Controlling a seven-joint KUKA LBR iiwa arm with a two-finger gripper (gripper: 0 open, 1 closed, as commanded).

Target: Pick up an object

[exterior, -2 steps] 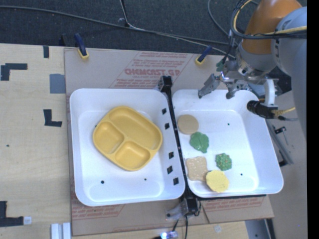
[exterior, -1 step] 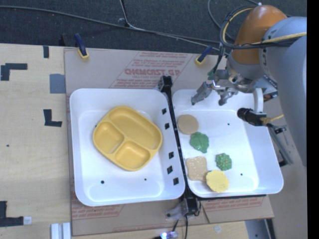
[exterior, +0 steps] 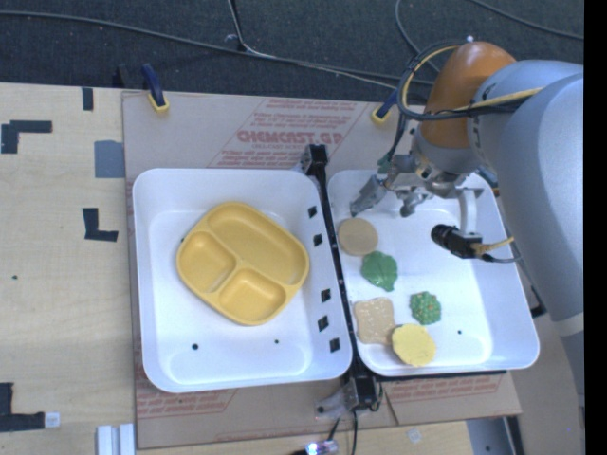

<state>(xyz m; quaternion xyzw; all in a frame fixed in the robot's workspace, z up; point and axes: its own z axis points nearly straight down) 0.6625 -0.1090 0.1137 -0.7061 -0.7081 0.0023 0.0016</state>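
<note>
The right bin (exterior: 503,344) holds several small food pieces: a tan round cookie (exterior: 358,236), a green leafy piece (exterior: 380,270), a small green broccoli-like piece (exterior: 425,307), a tan square cracker (exterior: 374,319) and a yellow round piece (exterior: 413,345). My gripper (exterior: 389,199) hangs over the far part of that bin, just above and beyond the tan cookie. Its two fingers are spread apart and nothing is between them. One fingertip (exterior: 362,202) sits near the bin divider.
The left bin (exterior: 152,282) carries a yellow compartment plate (exterior: 243,262). A black divider strip (exterior: 327,263) runs between the bins. The grey arm (exterior: 541,178) and a black fitting (exterior: 455,240) overhang the right bin's far right side. Cables lie on the dark floor beyond.
</note>
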